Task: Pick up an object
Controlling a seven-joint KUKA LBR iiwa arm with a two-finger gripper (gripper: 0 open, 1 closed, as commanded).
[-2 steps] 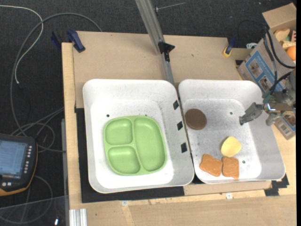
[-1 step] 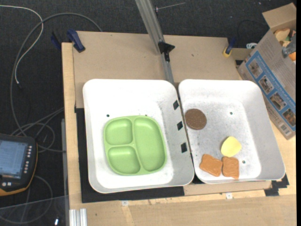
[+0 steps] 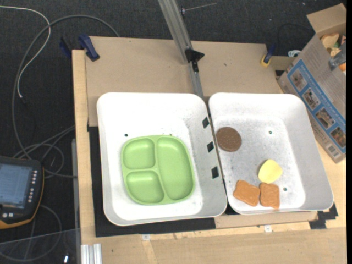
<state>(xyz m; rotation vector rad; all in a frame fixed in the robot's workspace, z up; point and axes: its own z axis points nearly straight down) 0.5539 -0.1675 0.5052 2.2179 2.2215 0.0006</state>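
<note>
Sitting in the right bin (image 3: 297, 114) — brown disc (image 3: 229, 138), yellow piece (image 3: 270, 171); gripper state: cannot tell.

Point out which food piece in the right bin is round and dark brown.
The brown disc, lying apart near the right bin's left wall. The yellow piece and the two orange-brown squarish pieces cluster nearer the front edge.

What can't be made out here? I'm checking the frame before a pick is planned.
- Cardboard box, camera view: cut off by the right edge; its printed pictures are too small to read.
- Handheld screen: cut off by the left edge.
- Two orange-brown pieces in the right bin: touching or apart, cannot tell.
</note>
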